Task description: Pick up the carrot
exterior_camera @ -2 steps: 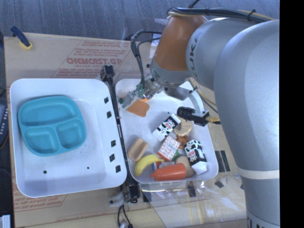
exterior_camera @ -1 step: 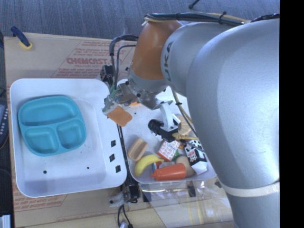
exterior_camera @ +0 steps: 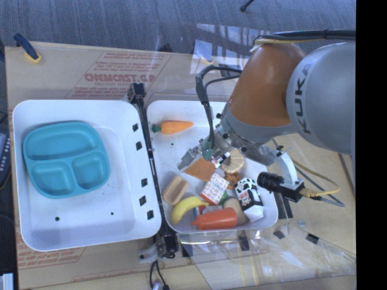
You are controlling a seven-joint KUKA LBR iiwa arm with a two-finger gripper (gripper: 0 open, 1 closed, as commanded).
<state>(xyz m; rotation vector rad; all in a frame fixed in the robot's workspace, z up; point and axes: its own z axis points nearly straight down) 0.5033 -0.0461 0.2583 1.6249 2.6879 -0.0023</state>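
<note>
Carrot (exterior_camera: 175,127): orange, long and thin, with a small green end on its left side.
Carrot's place: it lies flat in the right bin (exterior_camera: 171,153), at the back, close to the wall next to the left bin (exterior_camera: 121,207).
Around the carrot: bare white floor; it touches no other toy.
Arm (exterior_camera: 284,95): big and grey with an orange band; it comes in from the right and bends down over the right bin.
Pincer (exterior_camera: 199,154): low in the middle of the right bin, pointing down and to the left, just above an orange wedge (exterior_camera: 199,170).
Pincer state: I cannot tell if it is released or clenched.
Pincer and carrot: apart; the carrot lies behind the pincer and to its left.
Front of right bin: a heap of toys, with a banana (exterior_camera: 186,208) and a red thing (exterior_camera: 216,219) at the front.
Left bin: holds a blue tray (exterior_camera: 63,159) with three parts.
Bench (exterior_camera: 91,71): brown, under both bins.
</note>
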